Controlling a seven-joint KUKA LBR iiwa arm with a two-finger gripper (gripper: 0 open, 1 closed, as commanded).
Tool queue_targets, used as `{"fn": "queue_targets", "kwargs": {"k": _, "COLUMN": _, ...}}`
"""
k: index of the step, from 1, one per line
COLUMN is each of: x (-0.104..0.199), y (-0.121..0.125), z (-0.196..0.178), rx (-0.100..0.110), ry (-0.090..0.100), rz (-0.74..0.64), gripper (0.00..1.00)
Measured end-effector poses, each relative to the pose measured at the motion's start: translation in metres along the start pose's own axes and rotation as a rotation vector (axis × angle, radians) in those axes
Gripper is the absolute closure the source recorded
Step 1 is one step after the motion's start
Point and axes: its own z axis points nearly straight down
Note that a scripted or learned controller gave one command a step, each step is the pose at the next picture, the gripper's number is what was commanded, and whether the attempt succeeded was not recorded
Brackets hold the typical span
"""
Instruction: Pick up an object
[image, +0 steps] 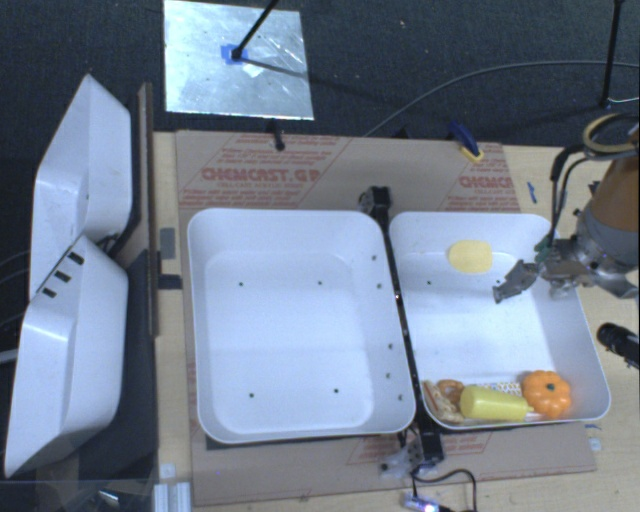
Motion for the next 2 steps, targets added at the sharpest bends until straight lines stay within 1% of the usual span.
{"fn": "queue_targets", "kwargs": {"k": 1, "x": 0.0, "y": 0.002, "z": -0.004, "rx": -0.008, "ry": -0.001, "rz": -0.001, "gripper": 0.0}}
{"fn": "queue_targets", "kwargs": {"k": 2, "x": -0.007, "y": 0.004, "z": 0.055, "rx": -0.003, "ry": 0.0, "rz": 0.0, "gripper": 0.0}}
